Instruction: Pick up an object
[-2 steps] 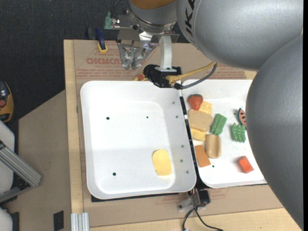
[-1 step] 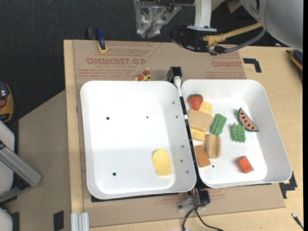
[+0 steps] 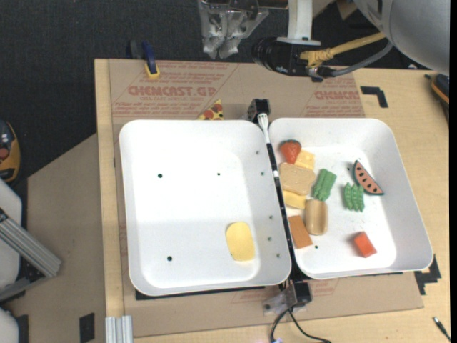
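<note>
— Brown board with red lettering covers the bench (image 3: 178,88), dark floor beyond it. Where is the metal two-finger gripper (image 3: 224,47)?

— Hanging over the dark floor past the bench's far edge, well apart from both bins. Whether it is parted or closed, I cannot tell; it is too blurred.

— Nearest thing to it?

— A small red-and-yellow toy piece (image 3: 213,111) on the board, just beyond the shallow white left bin (image 3: 143,191). That bin holds one pale yellow rounded piece (image 3: 240,240) near its front right corner.

— And the shallow white right bin (image 3: 400,191)?

— Crowded along its left side: a red rounded fruit (image 3: 290,150), a tan bread-like slab (image 3: 296,179) touching yellow blocks (image 3: 305,160), a tan oval piece (image 3: 316,216) and an orange flat strip (image 3: 300,231). Toward the middle lie two green ridged pieces (image 3: 323,184), then a watermelon slice (image 3: 365,178), and a red-orange block (image 3: 364,244) alone near the front.
</note>
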Action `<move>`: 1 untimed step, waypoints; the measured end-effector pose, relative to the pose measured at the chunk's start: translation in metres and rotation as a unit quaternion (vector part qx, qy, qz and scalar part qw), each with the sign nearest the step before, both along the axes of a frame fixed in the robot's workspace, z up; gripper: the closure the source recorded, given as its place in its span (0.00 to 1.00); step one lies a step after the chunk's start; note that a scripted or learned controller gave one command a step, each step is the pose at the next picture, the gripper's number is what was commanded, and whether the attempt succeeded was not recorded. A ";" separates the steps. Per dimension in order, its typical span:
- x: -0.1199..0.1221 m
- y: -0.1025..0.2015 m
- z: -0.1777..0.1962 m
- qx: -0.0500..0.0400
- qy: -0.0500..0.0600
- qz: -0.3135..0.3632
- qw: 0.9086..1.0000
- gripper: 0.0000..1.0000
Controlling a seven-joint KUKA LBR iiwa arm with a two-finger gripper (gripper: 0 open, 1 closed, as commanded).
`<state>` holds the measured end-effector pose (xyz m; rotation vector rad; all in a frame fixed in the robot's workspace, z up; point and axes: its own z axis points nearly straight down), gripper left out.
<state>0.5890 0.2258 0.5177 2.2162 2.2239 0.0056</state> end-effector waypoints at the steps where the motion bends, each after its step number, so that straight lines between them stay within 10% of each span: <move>1: -0.077 -0.001 -0.156 -0.004 0.012 -0.001 1.000 1.00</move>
